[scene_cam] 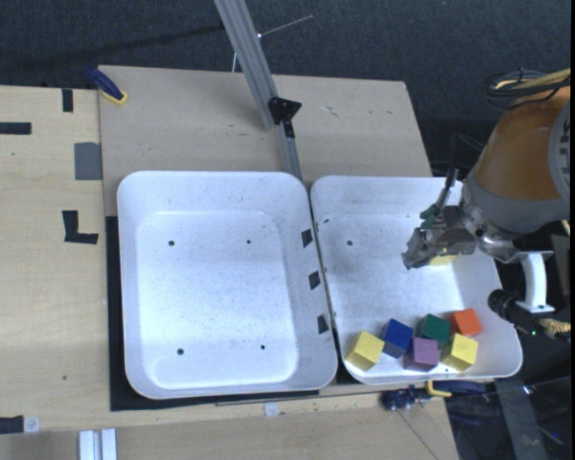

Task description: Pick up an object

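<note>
Jaws hidden under the wrist, so their state cannot be told, the gripper (pixel 427 250) hangs low over the right bin (pixel 374 209). Nearest, six blocks cluster at its front edge: yellow (pixel 366 350), blue (pixel 398 336), purple (pixel 425 352), green (pixel 433 330), yellow (pixel 463 352), orange (pixel 467 322). Nothing appears lifted yet; no legible writing

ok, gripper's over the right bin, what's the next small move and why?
Probably shift toward the near edge of the right bin, then descend. The gripper sits mid-bin over something yellowish, partly hidden, while the blue cube, purple cube and other blocks cluster along the near wall.
</note>
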Robot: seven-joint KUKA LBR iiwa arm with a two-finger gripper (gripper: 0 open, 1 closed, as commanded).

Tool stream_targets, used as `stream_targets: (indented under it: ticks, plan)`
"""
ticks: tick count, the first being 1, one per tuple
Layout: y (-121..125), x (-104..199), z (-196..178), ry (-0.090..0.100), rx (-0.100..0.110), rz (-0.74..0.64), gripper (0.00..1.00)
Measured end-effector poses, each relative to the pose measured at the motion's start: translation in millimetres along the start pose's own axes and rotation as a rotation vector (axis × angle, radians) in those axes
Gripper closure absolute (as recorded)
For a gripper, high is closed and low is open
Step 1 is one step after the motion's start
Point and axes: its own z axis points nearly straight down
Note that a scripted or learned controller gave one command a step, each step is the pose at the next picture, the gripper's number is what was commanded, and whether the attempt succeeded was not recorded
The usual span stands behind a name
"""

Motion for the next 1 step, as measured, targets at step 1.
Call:
stream_targets:
  ticks: [1]
  plan:
    - [15.7, 48.9, -8.8, 0.000, -0.002, -0.001, 1.00]
